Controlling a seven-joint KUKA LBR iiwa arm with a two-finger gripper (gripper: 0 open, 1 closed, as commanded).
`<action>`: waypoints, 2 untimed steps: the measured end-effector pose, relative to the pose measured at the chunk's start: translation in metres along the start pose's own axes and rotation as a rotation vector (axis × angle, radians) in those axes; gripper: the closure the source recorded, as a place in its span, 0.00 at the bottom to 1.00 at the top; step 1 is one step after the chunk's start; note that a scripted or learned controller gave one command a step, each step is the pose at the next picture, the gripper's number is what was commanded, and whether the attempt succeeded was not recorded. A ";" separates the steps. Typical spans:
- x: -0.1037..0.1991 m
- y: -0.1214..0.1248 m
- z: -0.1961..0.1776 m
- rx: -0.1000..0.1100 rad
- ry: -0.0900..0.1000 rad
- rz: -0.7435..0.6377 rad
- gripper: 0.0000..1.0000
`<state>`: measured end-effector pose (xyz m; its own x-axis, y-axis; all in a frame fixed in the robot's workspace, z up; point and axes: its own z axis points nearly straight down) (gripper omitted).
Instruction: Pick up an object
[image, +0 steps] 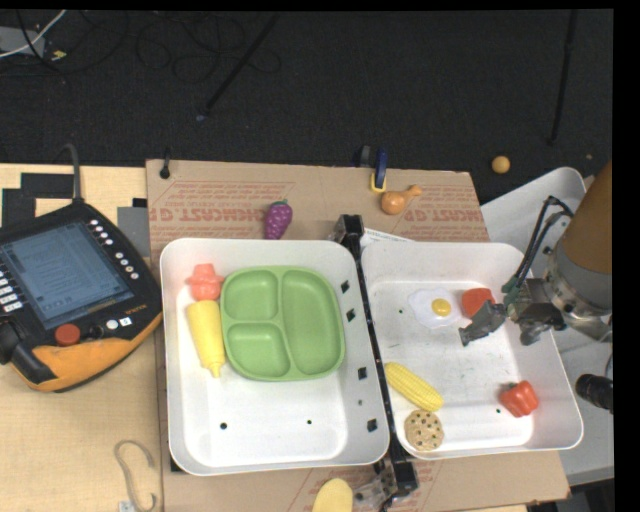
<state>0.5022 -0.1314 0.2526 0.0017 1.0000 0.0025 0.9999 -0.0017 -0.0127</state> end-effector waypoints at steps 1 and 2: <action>0.000 0.002 -0.005 -0.011 -0.002 -0.002 0.00; 0.000 0.002 0.059 -0.004 0.000 -0.003 0.00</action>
<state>0.5037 -0.1313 0.1935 -0.0010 1.0000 0.0025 1.0000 0.0011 -0.0085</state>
